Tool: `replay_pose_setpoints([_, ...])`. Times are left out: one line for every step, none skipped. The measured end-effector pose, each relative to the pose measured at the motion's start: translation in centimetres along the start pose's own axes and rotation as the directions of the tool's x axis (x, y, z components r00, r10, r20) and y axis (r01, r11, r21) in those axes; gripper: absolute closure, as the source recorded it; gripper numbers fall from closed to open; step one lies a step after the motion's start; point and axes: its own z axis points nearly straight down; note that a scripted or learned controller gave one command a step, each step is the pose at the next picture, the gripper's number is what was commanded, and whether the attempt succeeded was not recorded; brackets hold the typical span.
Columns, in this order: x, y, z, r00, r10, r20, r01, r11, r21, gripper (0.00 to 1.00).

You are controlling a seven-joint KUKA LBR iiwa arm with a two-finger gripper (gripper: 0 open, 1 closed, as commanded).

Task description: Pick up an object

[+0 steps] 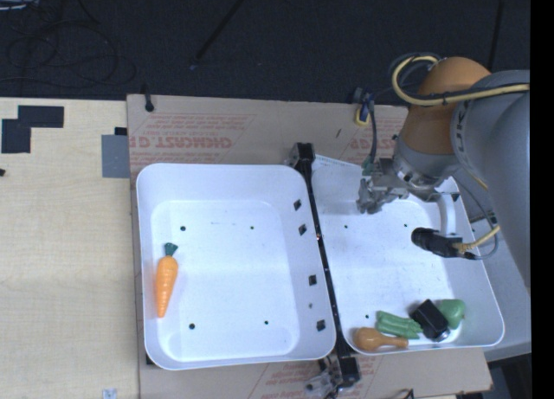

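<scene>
An orange carrot (165, 278) with a green top lies at the left side of the left bin (216, 183). At the front of the right bin (381, 254) sit a green bean-like piece (398, 324), a black block (430, 319), a green rounded piece (452, 309) and a tan pear-shaped piece (377, 339), all close together. My gripper (373, 199) hangs over the far part of the right bin, near its back left corner. It is well away from that cluster, and nothing shows beneath it.
A black divider strip (313, 246) runs between the two bins. The arm's grey body and orange band (446, 116) cover the right bin's far right corner. A black fitting on a cable (435, 241) hangs over the right side of that bin. Cardboard underlies both bins.
</scene>
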Motion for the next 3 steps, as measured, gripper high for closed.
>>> replay_pose_setpoints([-0.01,-0.01,0.04,1.000,0.000,0.000,0.000,1.000,0.001,0.00])
replay_pose_setpoints([-0.16,-0.01,-0.96,1.000,0.003,0.000,-0.003,1.000,-0.001,1.00])
replay_pose_setpoints([-0.17,-0.03,-0.92,1.000,0.003,0.000,-0.003,1.000,0.000,0.00])
